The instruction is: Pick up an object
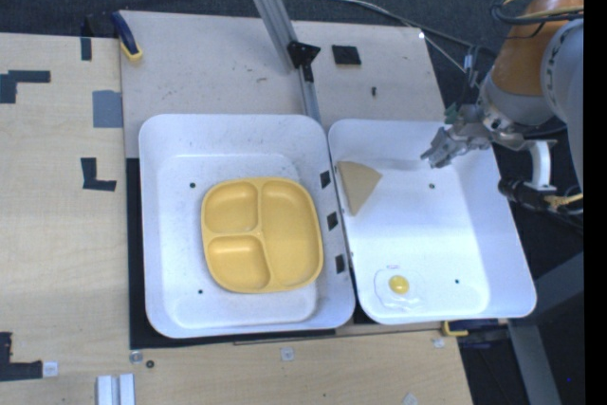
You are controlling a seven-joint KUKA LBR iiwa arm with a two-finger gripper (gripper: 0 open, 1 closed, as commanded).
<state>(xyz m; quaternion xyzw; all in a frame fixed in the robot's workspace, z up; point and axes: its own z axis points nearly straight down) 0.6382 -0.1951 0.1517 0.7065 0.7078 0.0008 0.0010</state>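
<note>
Right bin (493, 232), far rim: pincer (438, 154) tilted down-left (jaw state unclear), arm (531, 62) behind.

Yellow divided plate (261, 234), tan wedge (358, 184), white-and-yellow fried egg (397, 286), white bins (161, 204).

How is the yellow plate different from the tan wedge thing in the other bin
The yellow divided plate lies in the left bin; the tan wedge lies in the right bin, against its left wall. The plate is far larger than the wedge. The plate is rounded with three compartments; the wedge is a plain triangular piece. The plate is bright yellow, the wedge dull tan. Both lie flat, apart from the gripper.
</note>
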